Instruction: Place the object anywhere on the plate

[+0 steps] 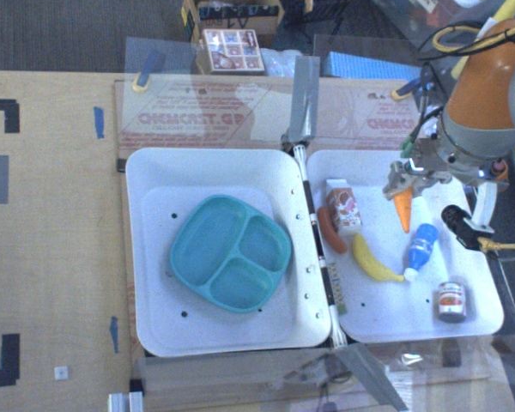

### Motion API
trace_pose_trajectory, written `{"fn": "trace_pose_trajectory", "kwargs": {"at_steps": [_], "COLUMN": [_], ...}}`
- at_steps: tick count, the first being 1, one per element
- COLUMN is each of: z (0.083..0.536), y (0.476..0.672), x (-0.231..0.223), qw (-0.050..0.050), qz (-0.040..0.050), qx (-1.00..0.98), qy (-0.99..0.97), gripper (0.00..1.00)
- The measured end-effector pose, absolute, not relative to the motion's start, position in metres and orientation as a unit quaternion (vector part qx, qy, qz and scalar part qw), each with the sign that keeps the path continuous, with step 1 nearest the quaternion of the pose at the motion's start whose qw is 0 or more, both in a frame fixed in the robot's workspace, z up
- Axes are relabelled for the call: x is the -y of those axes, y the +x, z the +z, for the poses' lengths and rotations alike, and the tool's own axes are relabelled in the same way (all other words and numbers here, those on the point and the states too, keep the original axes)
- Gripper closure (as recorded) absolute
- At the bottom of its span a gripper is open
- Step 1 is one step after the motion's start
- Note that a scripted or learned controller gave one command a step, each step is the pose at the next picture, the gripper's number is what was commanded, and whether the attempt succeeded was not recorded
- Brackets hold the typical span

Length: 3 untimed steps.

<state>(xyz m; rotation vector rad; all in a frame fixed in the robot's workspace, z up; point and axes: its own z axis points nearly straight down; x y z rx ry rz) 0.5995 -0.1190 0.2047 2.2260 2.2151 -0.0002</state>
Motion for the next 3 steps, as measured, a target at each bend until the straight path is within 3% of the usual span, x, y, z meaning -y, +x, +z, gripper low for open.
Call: {"fn": "trace_pose_trajectory", "kwargs": {"at_steps": [1, 2, 3], "z": [0.185, 0.184, 0.184], "y": [0.597, 0.539, 0.54], "x": [0.038, -0.057, -0.057], "qw": [-0.001, -0.001, -0.001], "qz": [-0.0001, -0.0004, -0.0003], "qx": [-0.806, -0.803, -0.802], "qy": [0.592, 0.596, 0.597], "gripper": [1.0, 1.0, 0.0]}}
